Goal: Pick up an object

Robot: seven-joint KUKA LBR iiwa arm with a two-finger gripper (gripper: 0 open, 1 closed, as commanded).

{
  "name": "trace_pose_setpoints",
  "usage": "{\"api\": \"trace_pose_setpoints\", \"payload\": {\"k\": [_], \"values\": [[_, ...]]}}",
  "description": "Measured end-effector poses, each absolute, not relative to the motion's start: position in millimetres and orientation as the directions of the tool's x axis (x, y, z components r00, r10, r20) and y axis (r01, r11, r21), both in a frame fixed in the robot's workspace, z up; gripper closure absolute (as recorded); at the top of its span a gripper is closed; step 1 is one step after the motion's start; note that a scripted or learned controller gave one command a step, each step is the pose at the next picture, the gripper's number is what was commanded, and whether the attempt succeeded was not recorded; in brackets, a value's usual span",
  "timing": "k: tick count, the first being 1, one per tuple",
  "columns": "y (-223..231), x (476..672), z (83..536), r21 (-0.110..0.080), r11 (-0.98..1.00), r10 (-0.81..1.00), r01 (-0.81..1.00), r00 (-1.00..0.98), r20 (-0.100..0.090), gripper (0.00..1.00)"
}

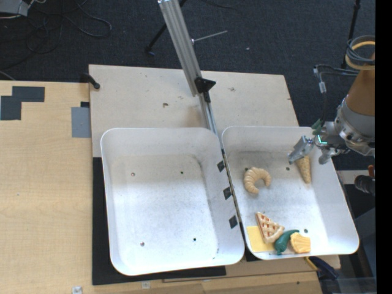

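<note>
Writing: none is showing legibly.
Gripper [312,151]: fingers are standing apart (right bin [343,216], 2 o'clock), tips touching the cone [304,169], not clamping it.

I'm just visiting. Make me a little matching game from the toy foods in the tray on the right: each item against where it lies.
Items:
1. croissant
2. ice cream cone
3. waffle wedge
4. green piece

Places:
A. near the tray's front edge, between the waffle wedge and a yellow piece
B. near the tray's middle
C. right under the gripper
D. resting on a flat yellow slice

Pairs: 1-B, 2-C, 3-D, 4-A
</note>
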State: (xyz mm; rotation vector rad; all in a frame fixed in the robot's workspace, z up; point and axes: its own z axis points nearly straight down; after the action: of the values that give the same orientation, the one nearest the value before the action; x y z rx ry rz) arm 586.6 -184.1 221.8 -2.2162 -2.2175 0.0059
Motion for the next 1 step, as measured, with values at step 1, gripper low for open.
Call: {"api": "trace_pose_setpoints", "payload": {"k": [1], "values": [[-184.3, 587.5, 224.1, -0.003, 0.001, 1.0, 1.0, -0.001, 0.001, 0.0]]}}
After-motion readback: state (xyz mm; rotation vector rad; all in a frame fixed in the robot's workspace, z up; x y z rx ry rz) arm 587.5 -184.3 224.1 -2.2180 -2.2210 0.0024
